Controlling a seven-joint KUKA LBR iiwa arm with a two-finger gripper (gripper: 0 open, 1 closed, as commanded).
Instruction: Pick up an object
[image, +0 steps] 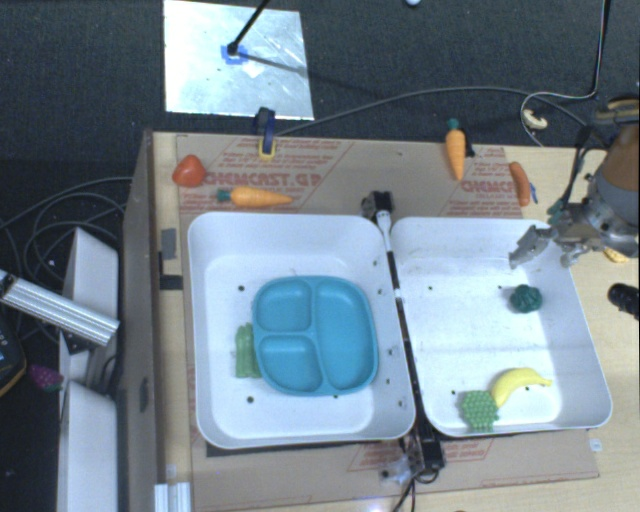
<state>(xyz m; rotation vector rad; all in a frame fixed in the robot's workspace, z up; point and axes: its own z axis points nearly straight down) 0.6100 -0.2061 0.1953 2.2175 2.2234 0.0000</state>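
With my gripper (545, 245) hanging open and holding nothing above the right bin (600, 400), I'd target the dark green broccoli toy (524, 298) just below it, dropping straight down with the fingers straddling it before closing, leaving the banana (518, 383) farther below alone.

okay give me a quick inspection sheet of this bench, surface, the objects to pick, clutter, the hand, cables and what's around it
Surface: brown board bearing left bin and right bin, side by side.
Job's things: right bin holds dark green toy, banana and green bumpy piece; left bin holds blue divided plate with green piece at its left edge.
Clutter: carrots and tomato on the board behind the bins.
Hand: hand over the right bin's far right corner, holding nothing seen.
Cables: black cables left; one cable behind.
Surroundings: dark floor, metal sheet.
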